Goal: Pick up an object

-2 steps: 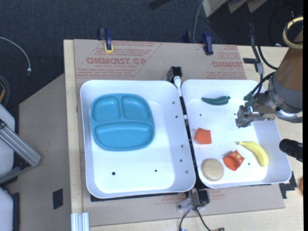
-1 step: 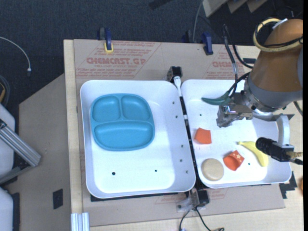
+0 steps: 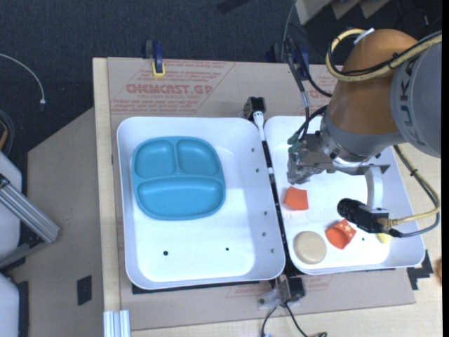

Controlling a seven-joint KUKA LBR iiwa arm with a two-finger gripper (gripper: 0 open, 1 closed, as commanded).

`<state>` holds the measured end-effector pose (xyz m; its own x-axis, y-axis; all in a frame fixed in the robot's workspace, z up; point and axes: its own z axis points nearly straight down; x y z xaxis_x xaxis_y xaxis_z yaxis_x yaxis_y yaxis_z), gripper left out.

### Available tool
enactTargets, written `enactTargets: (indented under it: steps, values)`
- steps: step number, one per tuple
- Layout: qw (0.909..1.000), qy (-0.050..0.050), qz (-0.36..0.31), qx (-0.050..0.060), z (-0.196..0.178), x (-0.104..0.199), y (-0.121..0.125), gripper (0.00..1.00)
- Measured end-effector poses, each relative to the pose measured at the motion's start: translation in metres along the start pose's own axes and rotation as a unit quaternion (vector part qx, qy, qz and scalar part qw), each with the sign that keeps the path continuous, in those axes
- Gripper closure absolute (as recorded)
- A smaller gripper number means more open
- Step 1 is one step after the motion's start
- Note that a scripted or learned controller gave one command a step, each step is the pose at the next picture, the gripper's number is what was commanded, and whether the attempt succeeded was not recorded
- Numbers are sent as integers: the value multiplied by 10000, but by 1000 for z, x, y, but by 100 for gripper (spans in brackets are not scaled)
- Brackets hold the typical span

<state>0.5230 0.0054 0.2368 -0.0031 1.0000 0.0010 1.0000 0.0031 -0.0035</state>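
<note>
Tabletop bin (image 3: 319, 216): gripper (image 3: 303, 170) is seen near orange block (image 3: 296, 199), which is judged light, stiff, grippable across flat sides; jaws' state cannot be told.

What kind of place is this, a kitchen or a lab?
Most likely a robotics lab bench: a robot gripper hangs over a white bin with an orange block, beside a second bin holding a blue divided plate.

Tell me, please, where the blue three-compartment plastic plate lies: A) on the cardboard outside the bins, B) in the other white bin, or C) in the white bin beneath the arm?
B: the blue three-compartment plastic plate lies in the white bin on the view's left, apart from the gripper.
</note>
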Motion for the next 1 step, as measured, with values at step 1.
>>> enactTargets:
  steps: [1]
  values:
    - [10000, -7, 0, -29, 11, 42, 22, 100]
